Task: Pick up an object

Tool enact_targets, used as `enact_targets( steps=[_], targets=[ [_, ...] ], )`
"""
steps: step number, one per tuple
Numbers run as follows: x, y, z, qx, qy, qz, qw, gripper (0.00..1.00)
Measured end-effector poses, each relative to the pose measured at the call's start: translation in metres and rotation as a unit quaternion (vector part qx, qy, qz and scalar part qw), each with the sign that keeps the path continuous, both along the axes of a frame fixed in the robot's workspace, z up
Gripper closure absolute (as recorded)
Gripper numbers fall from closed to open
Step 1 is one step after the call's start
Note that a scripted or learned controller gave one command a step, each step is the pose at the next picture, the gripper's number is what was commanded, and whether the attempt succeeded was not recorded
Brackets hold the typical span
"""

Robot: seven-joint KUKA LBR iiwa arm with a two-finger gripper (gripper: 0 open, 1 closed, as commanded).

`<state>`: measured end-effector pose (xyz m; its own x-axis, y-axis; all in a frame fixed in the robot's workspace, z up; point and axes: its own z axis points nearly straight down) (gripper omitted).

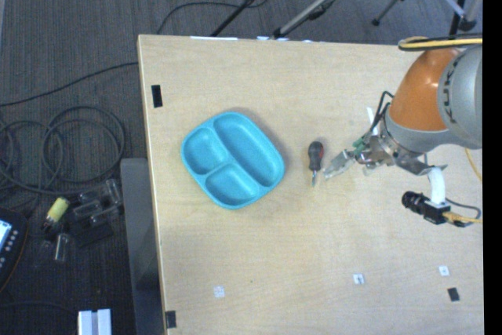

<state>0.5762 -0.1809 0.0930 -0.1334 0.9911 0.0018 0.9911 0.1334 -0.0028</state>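
Gripper (339, 163) poised beside a screwdriver (315, 160) on the counter (314, 263)

The screwdriver is seen lying right of the blue divided plate (233, 159), just beside the gripper tips. Whether the gripper is open cannot be told. The handle should be straddled squarely before anything is lifted.

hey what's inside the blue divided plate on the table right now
The blue divided plate shows three compartments, one long and two smaller, all bare blue plastic with no object in them. What lies under the plate is hidden. A small screwdriver lies apart on the wooden table, to its right.
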Motion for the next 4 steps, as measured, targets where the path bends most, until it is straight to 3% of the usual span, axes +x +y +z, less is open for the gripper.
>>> enact_targets(
  steps=[1, 3, 4],
  targets=[
    [0.066, 0.006, -0.005, -0.0021, -0.002, 0.001, 1.0000, 0.00],
    [0.022, 0.055, -0.003, -0.0032, -0.008, 0.037, 0.9993, 0.00],
    [0.092, 0.071, -0.009, -0.0016, -0.001, 0.020, 0.9998, 0.00]
  ],
)
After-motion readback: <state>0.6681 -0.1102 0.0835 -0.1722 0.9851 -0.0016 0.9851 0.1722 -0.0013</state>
